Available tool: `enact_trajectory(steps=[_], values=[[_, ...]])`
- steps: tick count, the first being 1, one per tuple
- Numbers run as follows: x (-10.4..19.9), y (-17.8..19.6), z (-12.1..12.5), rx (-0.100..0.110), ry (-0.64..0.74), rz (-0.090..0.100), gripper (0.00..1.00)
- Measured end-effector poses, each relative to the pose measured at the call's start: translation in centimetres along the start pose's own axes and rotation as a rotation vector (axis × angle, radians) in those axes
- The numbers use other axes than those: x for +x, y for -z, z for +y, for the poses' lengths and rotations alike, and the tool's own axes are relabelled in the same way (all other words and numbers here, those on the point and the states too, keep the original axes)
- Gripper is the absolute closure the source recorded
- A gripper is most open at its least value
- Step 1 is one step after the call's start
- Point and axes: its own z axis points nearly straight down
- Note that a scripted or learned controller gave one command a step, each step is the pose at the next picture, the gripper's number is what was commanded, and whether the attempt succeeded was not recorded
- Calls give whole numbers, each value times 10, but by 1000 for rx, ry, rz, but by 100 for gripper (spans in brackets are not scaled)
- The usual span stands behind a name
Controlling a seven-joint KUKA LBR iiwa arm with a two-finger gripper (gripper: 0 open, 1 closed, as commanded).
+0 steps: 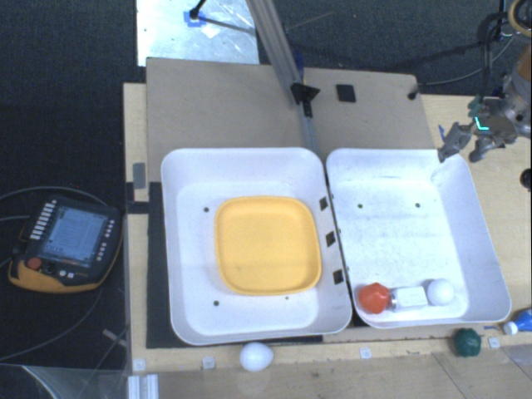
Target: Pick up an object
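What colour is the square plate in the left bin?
Yellow; the plate shows clearly in the camera view.

The left white bin (179,306) serves as landmark. Well to its left, on the dark floor, lies a control pendant (65,246) with a lit screen and yellow casing. Just below its front edge, a white egg-shaped thing (256,357) rests on the counter (391,372). Behind the bin, a grey pole (274,36) slants up from a black bracket (303,94), with a small black square (346,93) beside it.
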Motion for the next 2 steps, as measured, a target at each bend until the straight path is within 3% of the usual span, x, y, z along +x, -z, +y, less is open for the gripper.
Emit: enact_trajectory(steps=[1,2], values=[[0,0,0,0,0,0,0],[-5,-48,7,4,-1,1,0]])
